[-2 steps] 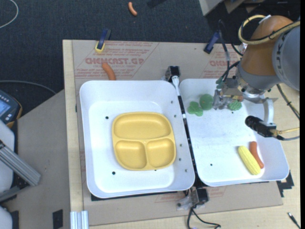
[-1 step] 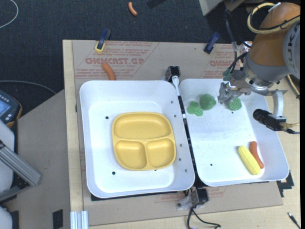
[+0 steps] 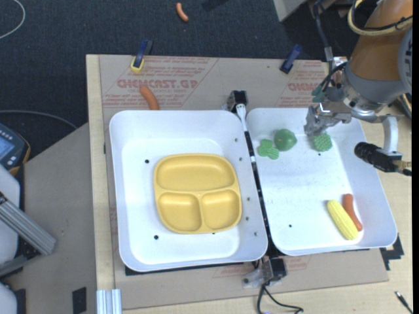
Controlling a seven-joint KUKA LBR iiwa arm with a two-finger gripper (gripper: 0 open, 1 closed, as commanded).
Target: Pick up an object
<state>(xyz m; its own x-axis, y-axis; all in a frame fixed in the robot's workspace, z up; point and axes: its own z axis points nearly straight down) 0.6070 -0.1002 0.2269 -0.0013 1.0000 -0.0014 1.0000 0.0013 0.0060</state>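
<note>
Hovering over the far right part of the right bin [image 3: 373,195]: gripper [image 3: 320,127], with a small green leafy piece [image 3: 322,142] directly under its tips, touching or nearly so. Cannot tell from this angle whether the jaws are apart or together. Piece is compact, no clear long axis. Judgement: target lies straight below, so a short vertical drop, no sideways shift

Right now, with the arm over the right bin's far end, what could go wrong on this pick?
1. The end effector hangs just above a small green piece near the right bin's far wall, so a descent could pin or push it rather than grip it.
2. The round green toy and leafy green piece touch each other nearby; a sideways sweep might knock them.
</note>
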